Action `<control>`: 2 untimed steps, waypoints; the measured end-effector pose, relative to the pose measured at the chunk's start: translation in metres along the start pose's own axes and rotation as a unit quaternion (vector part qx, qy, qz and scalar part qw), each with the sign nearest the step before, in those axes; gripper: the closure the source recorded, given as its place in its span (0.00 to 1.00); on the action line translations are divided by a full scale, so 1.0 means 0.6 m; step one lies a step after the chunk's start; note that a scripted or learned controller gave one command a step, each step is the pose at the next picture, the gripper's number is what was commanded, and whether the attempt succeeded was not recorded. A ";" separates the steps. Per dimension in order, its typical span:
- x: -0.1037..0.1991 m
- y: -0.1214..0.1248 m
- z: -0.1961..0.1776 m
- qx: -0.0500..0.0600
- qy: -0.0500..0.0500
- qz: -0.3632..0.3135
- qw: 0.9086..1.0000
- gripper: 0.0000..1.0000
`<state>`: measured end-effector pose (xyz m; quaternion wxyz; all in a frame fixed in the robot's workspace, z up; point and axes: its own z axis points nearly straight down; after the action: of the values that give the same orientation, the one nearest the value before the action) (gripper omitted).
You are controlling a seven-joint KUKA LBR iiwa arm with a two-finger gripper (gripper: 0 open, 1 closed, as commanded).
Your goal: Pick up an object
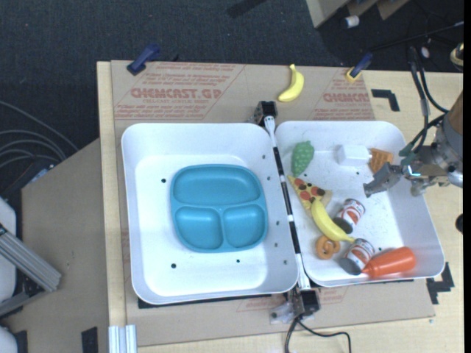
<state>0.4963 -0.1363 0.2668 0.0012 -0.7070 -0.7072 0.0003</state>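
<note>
Two shallow white bins sit side by side on a table [213, 87] covered with printed brown sheet. The left bin [147, 197] holds a blue divided plate [218, 206] at the centre of the frame. The right bin [419, 212] holds the loose objects: a green leafy piece [302, 156] near its upper left corner, a pizza slice [307, 191] just below it, a yellow banana [328, 224] lying diagonally at centre, a pretzel-like ring [327, 248] touching the banana's lower end, one red-and-white can [351, 212] just right of the banana, a second can [358, 254] lower down, an orange carrot [388, 262] along the lower right wall, a small white block [352, 153] and an orange piece [380, 158] toward the upper right. A second banana [292, 85] lies outside the bins on the table, at upper centre. The arm enters from the right edge; its claw [384, 179] sits over the right bin's upper right area, just below the orange piece, fingers spread apart with nothing between them.
</note>
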 end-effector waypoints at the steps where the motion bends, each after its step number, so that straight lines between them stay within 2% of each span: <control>1: -0.010 0.063 0.262 0.001 0.000 0.000 1.000 0.00; 2: -0.022 0.182 0.303 -0.001 -0.001 0.000 1.000 0.00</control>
<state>0.6049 -0.1494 0.0846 -0.0001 -0.7069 -0.7073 -0.0001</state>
